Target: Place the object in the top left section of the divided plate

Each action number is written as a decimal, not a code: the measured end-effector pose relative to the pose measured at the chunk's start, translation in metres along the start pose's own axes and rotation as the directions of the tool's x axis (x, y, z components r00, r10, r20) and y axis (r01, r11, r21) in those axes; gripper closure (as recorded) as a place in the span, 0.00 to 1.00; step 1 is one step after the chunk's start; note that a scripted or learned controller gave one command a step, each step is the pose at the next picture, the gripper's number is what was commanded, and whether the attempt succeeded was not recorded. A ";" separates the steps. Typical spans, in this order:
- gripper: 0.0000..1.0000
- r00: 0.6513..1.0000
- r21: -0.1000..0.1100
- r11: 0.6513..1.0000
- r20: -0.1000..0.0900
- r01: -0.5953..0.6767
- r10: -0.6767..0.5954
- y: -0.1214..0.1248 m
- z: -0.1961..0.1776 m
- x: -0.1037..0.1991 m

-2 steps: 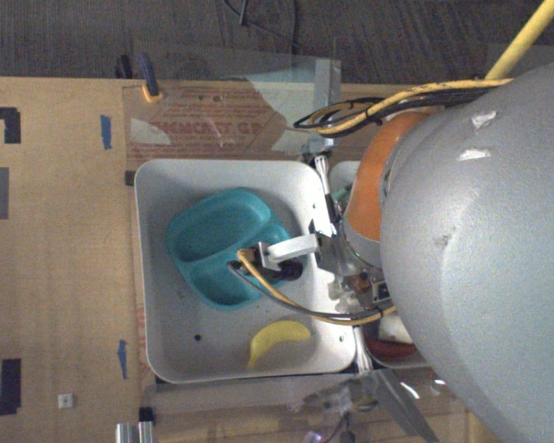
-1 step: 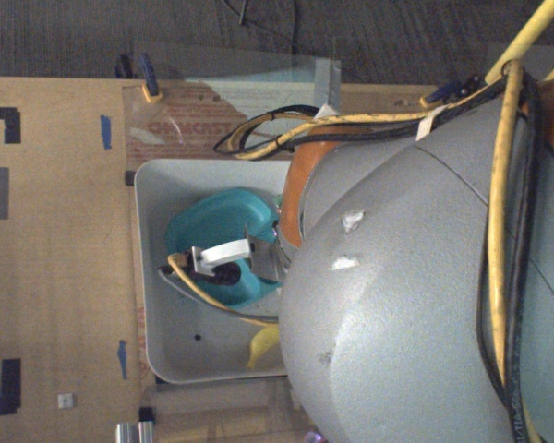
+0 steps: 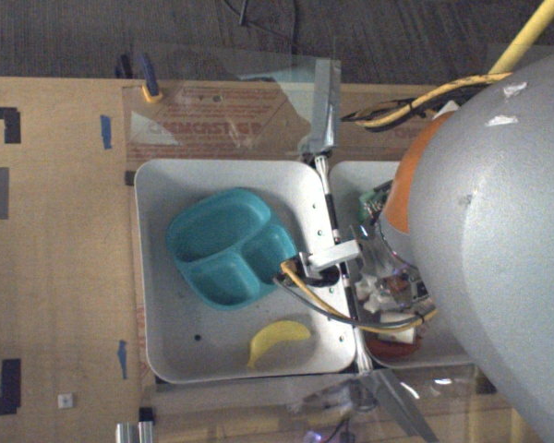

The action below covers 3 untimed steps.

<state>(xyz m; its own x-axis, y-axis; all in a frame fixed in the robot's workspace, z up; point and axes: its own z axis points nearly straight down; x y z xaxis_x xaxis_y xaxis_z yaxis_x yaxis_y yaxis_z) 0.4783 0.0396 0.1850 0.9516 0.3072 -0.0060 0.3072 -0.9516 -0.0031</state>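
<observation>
A teal divided plate lies in the left white bin, tilted, with three sections that hold nothing. A yellow banana-shaped object rests on the bin floor just below the plate, near the front wall. My gripper hangs over the left part of the right bin, close to the divider between the bins, largely hidden under the grey arm and its orange band. A dark red object lies just below the gripper in the right bin, partly covered.
Cables loop from the wrist across the divider into the left bin's right edge, near the plate. A clear plastic sheet lies on the bench behind the bins. The arm's bulk covers most of the right bin.
</observation>
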 end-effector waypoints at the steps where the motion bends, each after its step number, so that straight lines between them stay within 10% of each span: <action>1: 1.00 0.998 -0.001 0.998 -0.002 0.055 -0.055 0.035 -0.033 -0.011; 2: 1.00 0.993 0.001 0.993 -0.001 0.117 -0.117 0.096 0.001 -0.031; 3: 1.00 0.984 -0.002 0.984 -0.002 0.177 -0.177 0.016 -0.034 -0.005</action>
